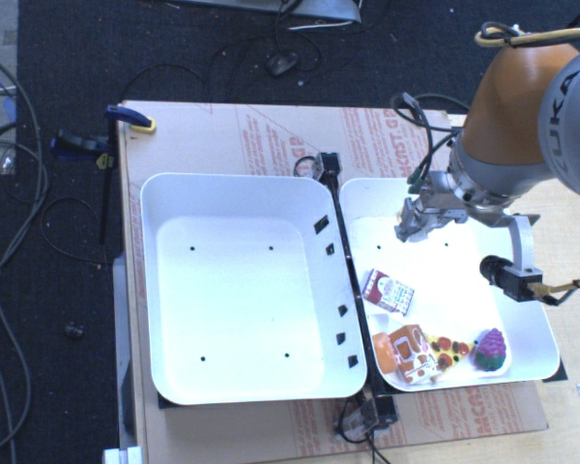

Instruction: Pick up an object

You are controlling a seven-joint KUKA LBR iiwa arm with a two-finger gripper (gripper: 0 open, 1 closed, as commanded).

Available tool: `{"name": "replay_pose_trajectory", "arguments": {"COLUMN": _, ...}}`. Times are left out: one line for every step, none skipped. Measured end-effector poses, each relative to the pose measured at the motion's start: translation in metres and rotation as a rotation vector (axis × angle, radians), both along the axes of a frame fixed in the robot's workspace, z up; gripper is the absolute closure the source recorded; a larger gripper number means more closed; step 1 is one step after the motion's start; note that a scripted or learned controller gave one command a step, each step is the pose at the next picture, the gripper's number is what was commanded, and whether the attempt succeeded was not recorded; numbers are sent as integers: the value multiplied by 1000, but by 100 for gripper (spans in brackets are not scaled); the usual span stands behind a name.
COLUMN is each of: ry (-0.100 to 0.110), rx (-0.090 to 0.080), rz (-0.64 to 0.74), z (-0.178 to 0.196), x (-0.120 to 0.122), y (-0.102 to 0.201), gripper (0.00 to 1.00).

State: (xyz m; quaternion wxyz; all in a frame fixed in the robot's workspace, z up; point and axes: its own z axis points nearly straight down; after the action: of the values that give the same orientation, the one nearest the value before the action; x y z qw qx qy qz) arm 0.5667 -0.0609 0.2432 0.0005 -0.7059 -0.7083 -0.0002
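Note:
My gripper (413, 224) hangs over the back part of the right bin (534, 329), above bare white floor. Nothing shows between its fingers. Below it toward the front lies a small red and white carton (388, 293). Along the bin's front edge sit an orange and white box (407, 351), a strip of small red and yellow pieces (449, 348) and a purple grape bunch (490, 348).
The left bin (242, 278) stands beside the right one, split from it by a black divider with clips (340, 259). A black fitting on the arm (507, 276) overhangs the right bin's right side. Cardboard lies under both bins.

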Motion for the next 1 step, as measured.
{"name": "replay_pose_trajectory", "arguments": {"ry": 1, "rx": 0, "rz": 2, "z": -7, "x": -8, "y": 58, "gripper": 100}}
